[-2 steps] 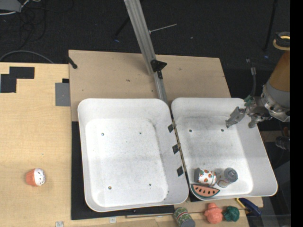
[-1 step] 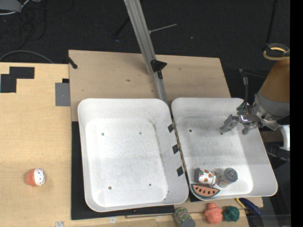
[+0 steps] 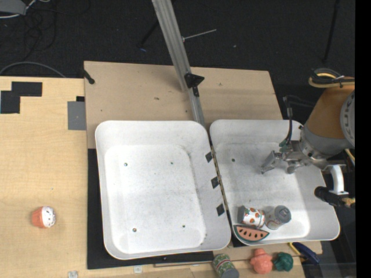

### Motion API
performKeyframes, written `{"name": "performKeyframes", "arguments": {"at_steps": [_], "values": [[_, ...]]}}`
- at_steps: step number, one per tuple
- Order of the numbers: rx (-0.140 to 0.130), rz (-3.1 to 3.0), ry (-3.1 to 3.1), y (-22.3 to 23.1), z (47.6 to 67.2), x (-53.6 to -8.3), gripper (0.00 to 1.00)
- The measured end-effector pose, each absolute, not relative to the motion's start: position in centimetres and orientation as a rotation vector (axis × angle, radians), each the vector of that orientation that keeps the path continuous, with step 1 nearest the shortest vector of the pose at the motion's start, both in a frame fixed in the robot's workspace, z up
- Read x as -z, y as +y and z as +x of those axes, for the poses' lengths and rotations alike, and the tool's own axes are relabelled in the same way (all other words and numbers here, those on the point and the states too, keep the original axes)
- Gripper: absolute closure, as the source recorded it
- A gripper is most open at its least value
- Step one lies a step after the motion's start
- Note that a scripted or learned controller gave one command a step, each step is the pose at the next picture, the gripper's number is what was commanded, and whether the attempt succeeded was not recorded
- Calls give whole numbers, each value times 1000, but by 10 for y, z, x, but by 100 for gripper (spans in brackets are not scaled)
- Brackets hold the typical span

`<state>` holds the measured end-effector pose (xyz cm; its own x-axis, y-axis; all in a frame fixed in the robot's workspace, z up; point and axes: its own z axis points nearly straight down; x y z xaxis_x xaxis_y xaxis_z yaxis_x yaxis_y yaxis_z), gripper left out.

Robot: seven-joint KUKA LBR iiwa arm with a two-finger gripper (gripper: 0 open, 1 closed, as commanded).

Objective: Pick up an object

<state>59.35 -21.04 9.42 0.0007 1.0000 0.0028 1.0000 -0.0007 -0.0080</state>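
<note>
In the right bin (image 3: 255,143), near its front edge, lie a small white can with red marks (image 3: 253,216), a grey round object (image 3: 280,215) and a watermelon-slice toy (image 3: 251,234). My gripper (image 3: 271,165) hangs over the middle right of this bin, well behind those objects. Its fingers (image 3: 268,168) point left and stand slightly apart, with nothing between them. The grey arm with its orange band (image 3: 330,112) comes in from the right.
The left bin (image 3: 151,190) adjoins the right one. A metal rail (image 3: 177,45) slants up behind the bins. A red-and-white ball (image 3: 43,217) lies on the wooden bench at left. Small toys (image 3: 261,261) sit in front of the right bin.
</note>
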Motion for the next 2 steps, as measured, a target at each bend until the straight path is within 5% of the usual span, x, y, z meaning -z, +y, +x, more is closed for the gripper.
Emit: {"name": "performKeyframes", "arguments": {"at_steps": [1, 2], "values": [[-2, -2223, -2216, -212, 595, -108, 100], [3, -2224, -2225, -216, 599, -170, 100]]}}
